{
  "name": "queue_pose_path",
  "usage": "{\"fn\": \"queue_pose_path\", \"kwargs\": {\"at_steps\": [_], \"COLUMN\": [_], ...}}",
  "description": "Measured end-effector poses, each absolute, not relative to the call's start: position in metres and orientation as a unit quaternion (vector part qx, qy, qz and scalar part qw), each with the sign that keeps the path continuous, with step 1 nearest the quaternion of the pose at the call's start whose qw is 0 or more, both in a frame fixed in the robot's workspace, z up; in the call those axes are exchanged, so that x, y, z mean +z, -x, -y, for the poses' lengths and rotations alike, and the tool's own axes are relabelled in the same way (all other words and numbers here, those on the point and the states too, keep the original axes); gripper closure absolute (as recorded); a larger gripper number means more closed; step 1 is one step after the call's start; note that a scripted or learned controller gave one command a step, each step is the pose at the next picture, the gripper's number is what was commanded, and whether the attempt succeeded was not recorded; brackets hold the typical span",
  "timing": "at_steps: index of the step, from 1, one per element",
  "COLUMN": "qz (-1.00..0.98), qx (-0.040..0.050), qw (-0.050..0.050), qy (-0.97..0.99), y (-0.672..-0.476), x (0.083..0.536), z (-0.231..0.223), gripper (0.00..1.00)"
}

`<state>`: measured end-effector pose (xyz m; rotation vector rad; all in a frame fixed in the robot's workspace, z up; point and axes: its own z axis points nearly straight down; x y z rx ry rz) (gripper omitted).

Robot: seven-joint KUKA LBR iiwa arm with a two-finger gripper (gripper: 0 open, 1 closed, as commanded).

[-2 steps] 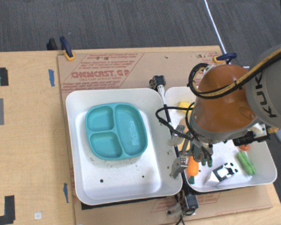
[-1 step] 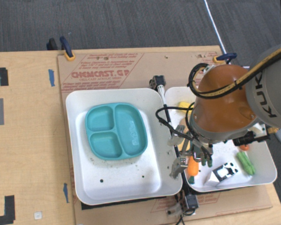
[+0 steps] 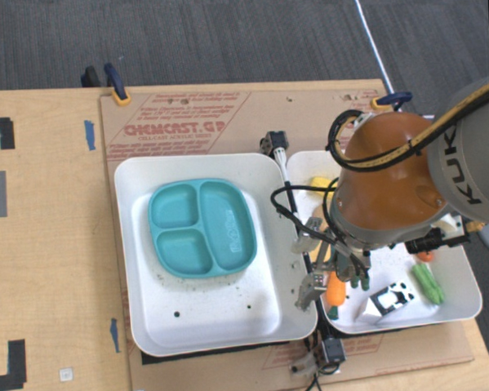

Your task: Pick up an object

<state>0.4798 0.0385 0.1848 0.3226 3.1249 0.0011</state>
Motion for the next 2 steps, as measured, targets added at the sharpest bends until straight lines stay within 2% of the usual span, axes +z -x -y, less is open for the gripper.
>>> {"fn": "queue_pose_path", "kwargs": {"at_steps": [2], "qz": [-0.995], "qx": [0.0003], "qw": [0.000], "qy": [-0.103], "y": [-0.4798], "x": [0.1848], "z": [-0.0385], "gripper": [0.00]}}
